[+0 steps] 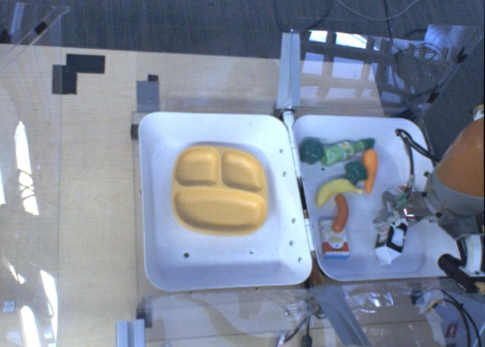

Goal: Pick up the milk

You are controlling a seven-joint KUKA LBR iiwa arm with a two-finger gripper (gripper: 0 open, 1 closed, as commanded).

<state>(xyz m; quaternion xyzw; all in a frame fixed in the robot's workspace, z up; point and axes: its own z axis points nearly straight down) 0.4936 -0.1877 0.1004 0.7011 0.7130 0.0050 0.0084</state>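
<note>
I see my tool [395, 220] low in the right bin [413, 127], just above a small white carton [391, 244]; probably the milk; grip state unclear.

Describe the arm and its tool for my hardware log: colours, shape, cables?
The arm enters from the right as a rounded grey body with an orange band. Its tool is a small cluster of dark and silvery metal parts, too cluttered to make out in detail. A thin black cable loops from the arm toward the tool.
</note>
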